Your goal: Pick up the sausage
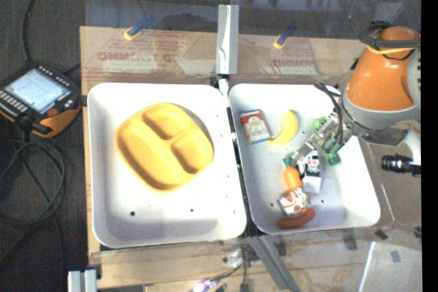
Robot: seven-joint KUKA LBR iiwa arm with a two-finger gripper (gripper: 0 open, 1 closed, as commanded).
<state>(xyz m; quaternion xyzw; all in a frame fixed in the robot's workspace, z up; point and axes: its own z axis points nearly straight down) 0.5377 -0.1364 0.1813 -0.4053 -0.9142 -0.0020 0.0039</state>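
Your sausage (297, 219) lies at the near edge of the right bin (356, 205), a reddish-brown link stretched roughly left to right, its right end tipped slightly toward the far side. A small red-and-white can (293, 202) sits touching it on the far side, and an orange carrot (293, 178) stands just beyond the can. The gripper (321, 137) hangs over the middle of the same bin, further from you and a little to the right of the sausage, so the target lies nearward and leftward from it, with the carrot and can in between. You cannot tell from this view whether the gripper is spread or pressed together; wiring and green parts clutter it, and nothing is seen pinched in it. A yellow banana (287, 126) and a red-labelled carton (254, 126) sit at the far side of that bin, well clear. The left bin (109, 215) carries a yellow divided plate (164, 146). You will likely want the approach to span the sausage's short axis, coming in from the near side of the can.
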